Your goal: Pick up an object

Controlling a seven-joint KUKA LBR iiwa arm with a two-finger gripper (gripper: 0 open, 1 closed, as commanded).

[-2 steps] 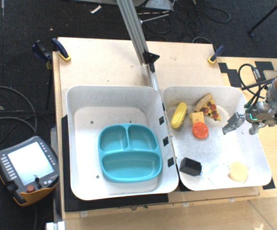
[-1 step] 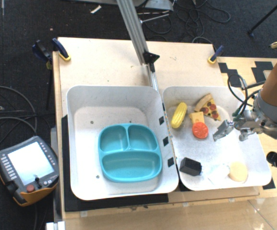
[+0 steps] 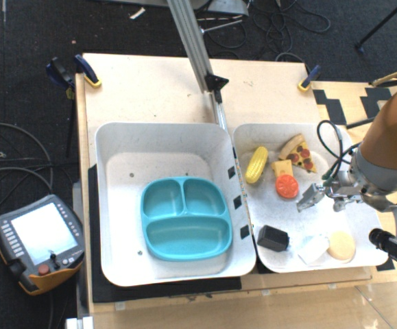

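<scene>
Claw of the grey KUKA arm sits low over the right white bin, tips pointing left, just right of the red tomato-like round toy. Cannot tell if the claw is released or clenched; tips too small and dark. Nothing seen between them, so no grasp claimed.

Right bin contents: yellow plastic corn cob near the left wall, small orange-yellow block touching the red toy's top, pizza slice toy behind it, black rectangular block at the front left, white flat piece beside a pale yellow round disc at the front right. Left white bin holds a teal three-compartment plastic plate.

Step, by my read: closing in on a pick, likeliest target the red toy since it is nearest the tips.

To do it well:
- centre the tips over the red toy, not its right edge; it looks rounded and could squirt out sideways
- keep clear of the orange-yellow block touching it, or one finger lands on that instead
- go down until the tips straddle the toy's widest part, then close
- lift straight up and check that something is actually between the tips

Risk: pushing the toy left into the corn.
</scene>
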